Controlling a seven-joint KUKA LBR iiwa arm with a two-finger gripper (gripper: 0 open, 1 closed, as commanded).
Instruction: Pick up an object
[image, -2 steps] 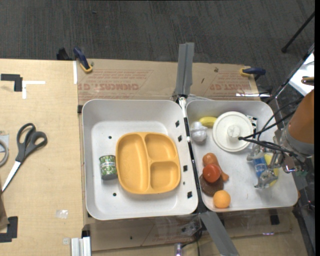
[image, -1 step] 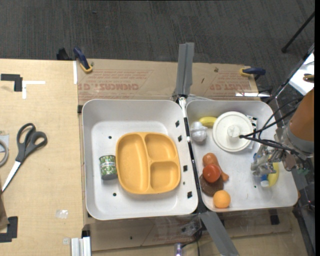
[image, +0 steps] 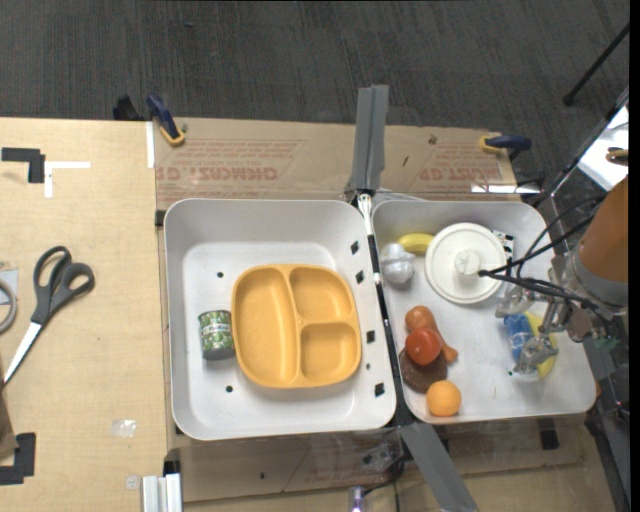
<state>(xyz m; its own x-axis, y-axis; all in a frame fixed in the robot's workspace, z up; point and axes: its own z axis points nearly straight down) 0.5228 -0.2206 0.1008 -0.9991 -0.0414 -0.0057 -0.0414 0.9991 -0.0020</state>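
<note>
My gripper (image: 537, 346) hangs low over the right side of the right bin (image: 480, 405), with the arm coming in from the right edge. It is right beside a small blue packet (image: 516, 331) and over a yellow item (image: 547, 364) that is partly hidden beneath it. Further left in that bin lie an orange (image: 443, 399), a red tomato-like fruit (image: 423, 346) on a brown piece (image: 420, 373), a silver object (image: 397, 266), a banana (image: 415, 243) and a round white lid (image: 464, 264).
The left bin (image: 190, 400) holds a yellow divided plate (image: 297, 325) and a small green can (image: 215, 333). Scissors (image: 48, 290) lie on the bench at far left. Black cables (image: 540, 255) run from the arm across the white lid.
</note>
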